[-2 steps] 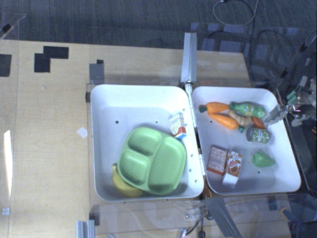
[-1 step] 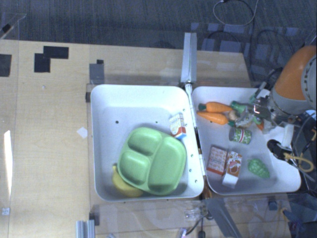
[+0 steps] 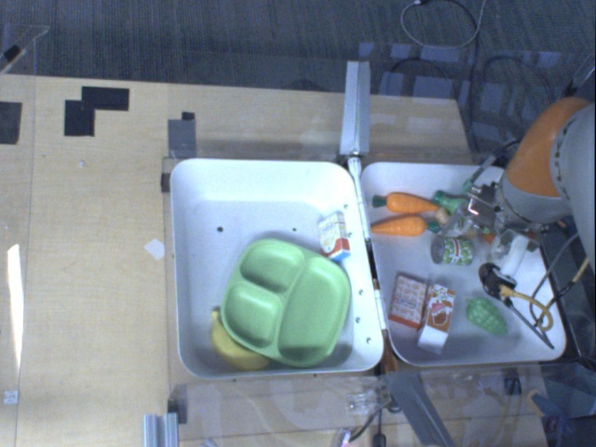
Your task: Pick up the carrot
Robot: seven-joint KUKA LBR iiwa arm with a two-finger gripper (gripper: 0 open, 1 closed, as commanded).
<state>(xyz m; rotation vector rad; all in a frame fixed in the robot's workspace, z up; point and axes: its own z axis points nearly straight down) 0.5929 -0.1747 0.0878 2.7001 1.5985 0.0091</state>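
Two orange carrots lie in the right bin near its far left corner. The upper carrot has a green top pointing right. The lower carrot lies just below it, almost parallel. My gripper hangs at the far right side of this bin, right next to the green top of the upper carrot. The grey arm with its orange band comes in from the right behind it. Nothing shows between the fingers.
A small can lies just below the gripper. Two small cartons and a green knobbly item sit at the bin's front. The left bin holds a green divided plate, a yellow item and a small carton.
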